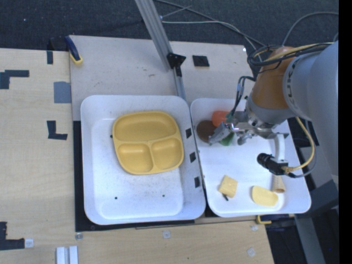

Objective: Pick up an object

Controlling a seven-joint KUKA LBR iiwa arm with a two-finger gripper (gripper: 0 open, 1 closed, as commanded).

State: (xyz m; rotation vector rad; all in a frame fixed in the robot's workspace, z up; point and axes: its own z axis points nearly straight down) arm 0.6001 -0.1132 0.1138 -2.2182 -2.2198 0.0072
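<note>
2 small toys, a brown piece and an orange piece, are seen under the gripper in the right bin; light and slippery, likely; gripper state cannot be told.

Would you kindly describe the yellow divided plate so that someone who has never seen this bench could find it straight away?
Of the two white bins side by side, look in the left bin, away from the arm. The yellow plate lies in that bin's upper half. It is far bigger than the yellow pieces in the right bin, and it alone is split into three compartments, one long and two small.
</note>
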